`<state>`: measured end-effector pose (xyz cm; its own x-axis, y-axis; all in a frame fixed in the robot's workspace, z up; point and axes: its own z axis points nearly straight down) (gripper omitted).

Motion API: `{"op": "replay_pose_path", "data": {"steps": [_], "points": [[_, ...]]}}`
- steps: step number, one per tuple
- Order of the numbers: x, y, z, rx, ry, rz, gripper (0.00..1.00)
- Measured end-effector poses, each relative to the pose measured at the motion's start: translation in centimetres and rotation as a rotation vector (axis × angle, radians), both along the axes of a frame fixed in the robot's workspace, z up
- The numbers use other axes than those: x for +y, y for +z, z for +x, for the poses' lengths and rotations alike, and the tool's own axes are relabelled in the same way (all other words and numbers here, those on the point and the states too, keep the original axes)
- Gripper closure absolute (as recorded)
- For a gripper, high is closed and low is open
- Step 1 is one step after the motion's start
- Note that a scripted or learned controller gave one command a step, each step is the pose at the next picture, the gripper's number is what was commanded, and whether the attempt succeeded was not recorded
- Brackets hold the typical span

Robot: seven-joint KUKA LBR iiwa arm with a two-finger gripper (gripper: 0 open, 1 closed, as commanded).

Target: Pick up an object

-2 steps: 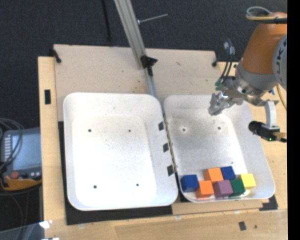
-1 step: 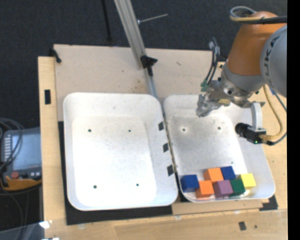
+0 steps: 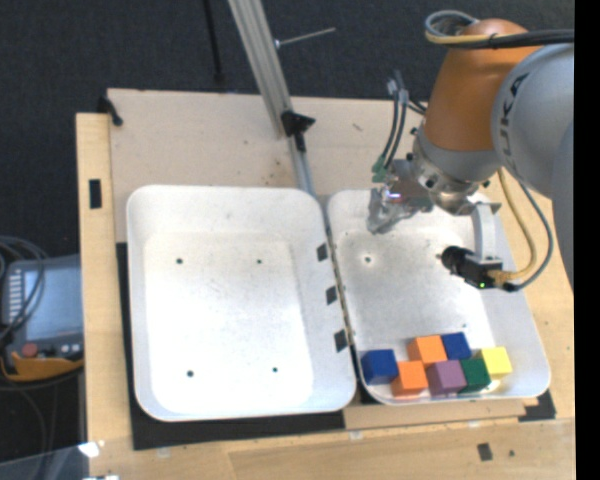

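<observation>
The big grey and orange robot arm [image 3: 500,98] reaches in from the right. Its small metal gripper [image 3: 383,211] hangs over the far left corner of the right shallow white bin [image 3: 420,278]. Whether the gripper is wide or narrow cannot be told from here, and nothing can be seen in it.

The little coloured blocks sit well apart from it, bunched along the near edge of that bin. A blue block [image 3: 379,365] is on the left. Then come two orange blocks [image 3: 411,376], a purple block [image 3: 446,376], another blue block [image 3: 456,345], a green block [image 3: 475,372] and a yellow block [image 3: 496,360].

The left shallow white bin [image 3: 230,298] lies just beside. A slanted silver metal bar [image 3: 265,68] stands behind both bins, close to the gripper. A small black clip with a green light [image 3: 470,266] hangs from the arm over the right bin.
</observation>
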<state>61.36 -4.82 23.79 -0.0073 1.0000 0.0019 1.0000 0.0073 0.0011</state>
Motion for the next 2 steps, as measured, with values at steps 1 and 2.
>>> {"op": "replay_pose_path", "data": {"steps": [1, 2], "points": [[5.3, 1.1, -0.3, -0.002, 0.001, 0.000, 1.00], [10.7, 1.6, -1.2, 0.000, 0.002, 0.001, 1.00]]}}
